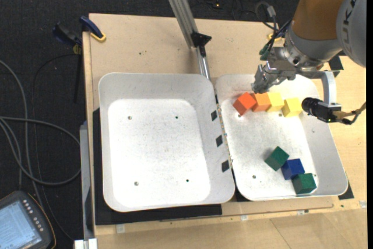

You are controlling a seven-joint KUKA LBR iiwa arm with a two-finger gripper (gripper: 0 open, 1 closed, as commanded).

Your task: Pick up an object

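In the right bin [326,154], a row of blocks lies near the far edge: a red-orange block [245,104], an orange block [263,101] beside it and a yellow block [292,107] further right. My gripper [265,86] hangs just above the orange block, at the row's back side. Nearer the front of the same bin sit a green block [277,158], a blue block [292,167] and a dark green block [304,183], close together.
The left bin [116,96] lies beside the right one, sharing a middle rim with black clips. A metal pole [178,0] slants over the bench's back. Clamps sit at the bench's far left corner.
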